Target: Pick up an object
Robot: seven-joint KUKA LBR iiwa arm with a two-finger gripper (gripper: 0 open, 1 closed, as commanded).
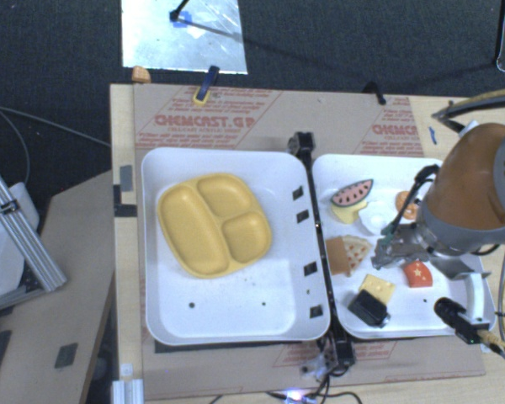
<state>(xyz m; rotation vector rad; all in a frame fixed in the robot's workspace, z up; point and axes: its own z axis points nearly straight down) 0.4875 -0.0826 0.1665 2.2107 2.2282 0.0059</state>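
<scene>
**Two bins, one arm low over the toy food**

Two shallow white bins sit side by side on the counter (261,112), which is covered with printed brown cardboard. The left bin (164,310) carries a yellow divided plate (214,223), its three compartments facing up, set toward the bin's far left. The right bin (404,318) holds a scatter of small toy foods: a watermelon slice (353,194) near the far edge, a white piece (373,220) just beside it, a brown triangular slice (347,253) close to the divider, a yellow cheese block (376,288) and a black block (369,309) touching it at the near side, a red piece (417,273) toward the right, and an orange piece (402,199) partly hidden by the arm.

The arm (480,183) reaches in from the right, its orange band bulking over that bin. The pincer (385,249) hangs low in the middle of the right bin, between the brown slice and the red piece, just beyond the cheese block. From here I cannot tell whether it is released or clenched, and nothing can be seen gripped in it.
</scene>
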